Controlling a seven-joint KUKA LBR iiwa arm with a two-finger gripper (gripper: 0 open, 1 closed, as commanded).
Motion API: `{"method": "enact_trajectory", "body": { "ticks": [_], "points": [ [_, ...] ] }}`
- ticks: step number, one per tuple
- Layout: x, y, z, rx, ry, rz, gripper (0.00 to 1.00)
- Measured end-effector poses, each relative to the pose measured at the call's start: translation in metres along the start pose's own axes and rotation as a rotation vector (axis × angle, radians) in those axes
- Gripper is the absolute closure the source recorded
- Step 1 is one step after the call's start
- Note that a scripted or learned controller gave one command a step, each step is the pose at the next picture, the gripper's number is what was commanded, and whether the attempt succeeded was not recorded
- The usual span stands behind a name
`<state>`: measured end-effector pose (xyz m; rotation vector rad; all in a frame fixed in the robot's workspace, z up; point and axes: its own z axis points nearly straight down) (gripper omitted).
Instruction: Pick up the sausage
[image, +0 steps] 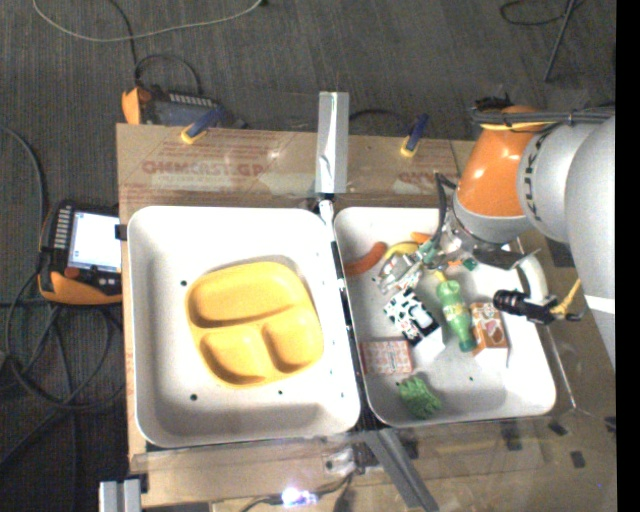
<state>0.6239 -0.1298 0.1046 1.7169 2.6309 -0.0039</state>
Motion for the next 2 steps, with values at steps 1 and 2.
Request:
{"method": "enact_trajectory", "body": {
  "ticks": [1, 2],
  "points": [
    [-0.002, 0.042, 0.009, 0.032, 0.002, 0.266, 0.00],
    [0.004, 0.050, -0.107, 0.001, -0.002, 0.434, 0.00]
  ]
}}
